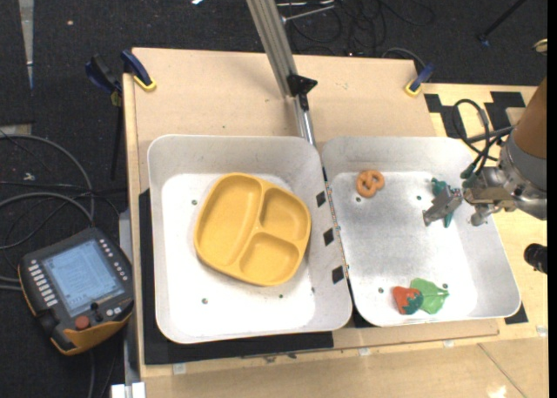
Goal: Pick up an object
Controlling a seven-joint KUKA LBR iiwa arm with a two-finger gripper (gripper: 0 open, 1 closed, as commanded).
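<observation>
1. Grey and low over the right bin (487,296), my claw (446,207) hangs near the far right side; I cannot tell how it is set.
2. Nothing is lifted yet: a small teal piece (438,185) lies just beside it, the orange pretzel (370,183) and red-green toy (419,297) well apart.
3. Grasp and lift remain, I judge.

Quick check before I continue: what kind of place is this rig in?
Probably a robotics lab: a wooden bench with two white bins, a teach pendant on the dark floor, and loose cables behind.

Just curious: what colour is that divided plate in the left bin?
Yellow divided plate, clearest in the camera view.
</observation>
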